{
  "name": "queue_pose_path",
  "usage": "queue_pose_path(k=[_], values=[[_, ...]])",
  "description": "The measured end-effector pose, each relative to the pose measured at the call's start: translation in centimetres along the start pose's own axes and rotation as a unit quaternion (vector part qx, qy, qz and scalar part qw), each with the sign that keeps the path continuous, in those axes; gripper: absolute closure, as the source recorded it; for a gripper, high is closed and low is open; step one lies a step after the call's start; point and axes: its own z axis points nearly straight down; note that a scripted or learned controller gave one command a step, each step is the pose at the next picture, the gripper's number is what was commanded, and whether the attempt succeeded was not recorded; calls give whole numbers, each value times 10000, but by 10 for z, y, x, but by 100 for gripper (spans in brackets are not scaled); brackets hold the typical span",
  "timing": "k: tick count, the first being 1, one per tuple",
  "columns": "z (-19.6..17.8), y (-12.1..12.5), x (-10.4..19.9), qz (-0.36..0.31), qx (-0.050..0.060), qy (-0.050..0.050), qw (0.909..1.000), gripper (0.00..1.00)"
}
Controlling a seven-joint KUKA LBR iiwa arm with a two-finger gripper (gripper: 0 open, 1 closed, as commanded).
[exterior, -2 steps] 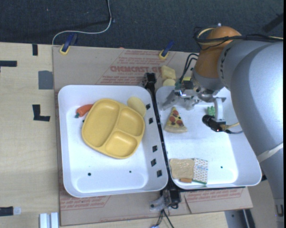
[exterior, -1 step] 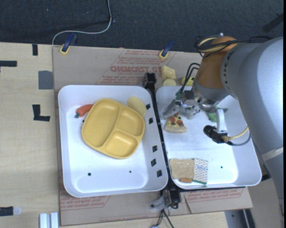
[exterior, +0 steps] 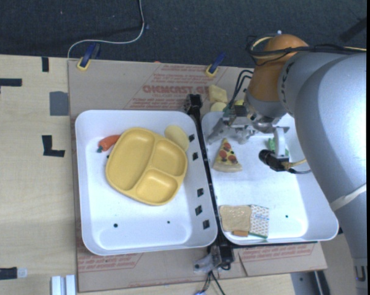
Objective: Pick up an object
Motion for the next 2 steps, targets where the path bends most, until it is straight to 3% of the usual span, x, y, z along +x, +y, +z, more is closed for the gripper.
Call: queue_pose_path(k=[1,2], values=[[0,-44,-6,15,-34,3,10000,0],[0,1,-1,-3,-16,7,10000,0]])
